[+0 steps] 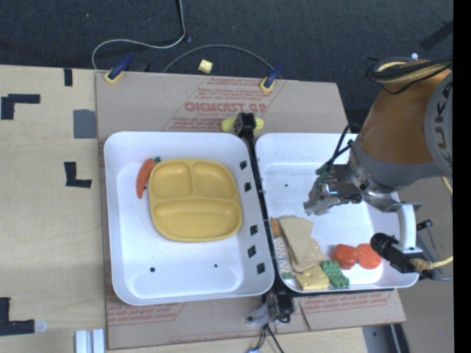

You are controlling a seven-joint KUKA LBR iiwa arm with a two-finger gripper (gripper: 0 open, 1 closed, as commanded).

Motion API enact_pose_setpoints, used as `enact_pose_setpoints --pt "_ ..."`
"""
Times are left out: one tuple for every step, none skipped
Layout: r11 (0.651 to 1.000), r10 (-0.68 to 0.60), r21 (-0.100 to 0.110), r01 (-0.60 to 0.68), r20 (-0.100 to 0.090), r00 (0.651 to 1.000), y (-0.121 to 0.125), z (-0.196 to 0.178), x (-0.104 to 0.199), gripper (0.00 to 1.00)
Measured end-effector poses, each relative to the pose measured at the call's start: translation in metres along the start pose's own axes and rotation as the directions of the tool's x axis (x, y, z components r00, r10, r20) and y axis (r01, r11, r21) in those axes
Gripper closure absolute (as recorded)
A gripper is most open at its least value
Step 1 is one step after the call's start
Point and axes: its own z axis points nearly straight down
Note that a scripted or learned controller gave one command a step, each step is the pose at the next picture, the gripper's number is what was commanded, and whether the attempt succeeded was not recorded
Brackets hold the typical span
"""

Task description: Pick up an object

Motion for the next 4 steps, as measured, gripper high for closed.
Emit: enact_pose_setpoints --pt "1.000 -0.006 0.007 0.006 -0.002 1.000 0.017 0.034 0.000 1.00" --pt "1.000 -0.013 0.007 0.013 -0.005 1.000 -0.002 0.043 0.063 1.00" --pt "1.000 0.003 -0.004 -0.003 0.003 1.000 0.000 -0.028 -0.051 1.00" --pt "1.000 -0.007 0.008 0.007 -0.003 1.000 -0.001 0.021 -0.036 1.00"
